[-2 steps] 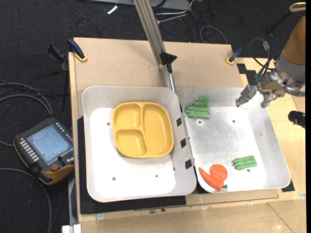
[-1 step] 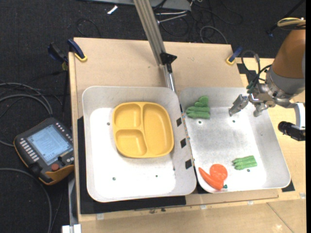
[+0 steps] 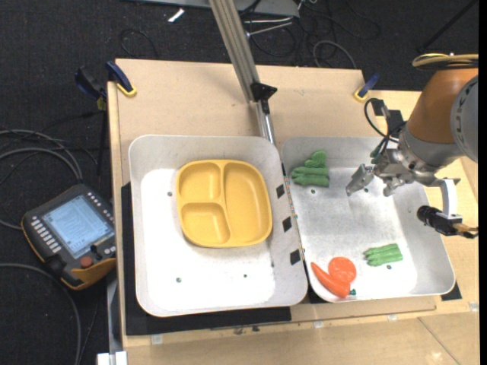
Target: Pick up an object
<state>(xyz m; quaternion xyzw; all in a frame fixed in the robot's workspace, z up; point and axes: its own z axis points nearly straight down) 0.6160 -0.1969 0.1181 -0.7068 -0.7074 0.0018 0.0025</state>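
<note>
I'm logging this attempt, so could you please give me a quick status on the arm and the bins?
Gripper open, nothing between fingers, over right bin. Green toys, orange toy lying loose. Nothing in the way.

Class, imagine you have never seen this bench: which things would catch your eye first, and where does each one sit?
The yellow divided plate stands out at once, lying in the left bin. Next comes the orange toy at the near edge of the right bin. The gripper hangs over that bin's far side, its fingers spread and holding nothing.

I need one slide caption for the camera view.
Open gripper hovers over right bin holding green and orange toys; yellow plate in left bin.
</note>
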